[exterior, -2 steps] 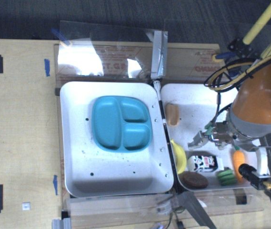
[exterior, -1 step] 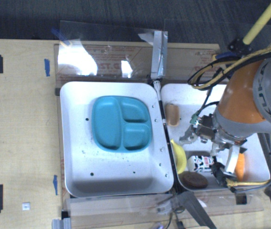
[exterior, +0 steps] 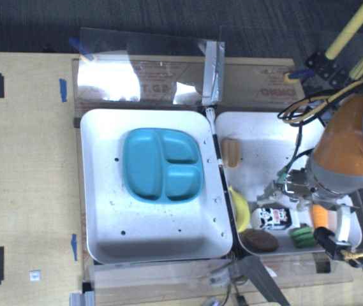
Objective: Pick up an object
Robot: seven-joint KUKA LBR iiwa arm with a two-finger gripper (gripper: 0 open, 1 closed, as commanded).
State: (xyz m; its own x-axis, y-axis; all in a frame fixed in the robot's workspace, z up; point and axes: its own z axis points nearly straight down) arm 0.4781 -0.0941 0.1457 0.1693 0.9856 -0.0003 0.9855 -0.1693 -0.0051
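My bins [exterior: 98,171] look like smooth, glossy white plastic. The blue divided plate [exterior: 163,164] is matt plastic. The table [exterior: 22,190] is pale, matt wood; clear shiny sheeting [exterior: 136,69] lines its far edge.

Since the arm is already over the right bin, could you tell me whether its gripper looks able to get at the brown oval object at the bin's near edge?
Probably yes: the brown oval object lies uncovered, though the yellow item crowds it.
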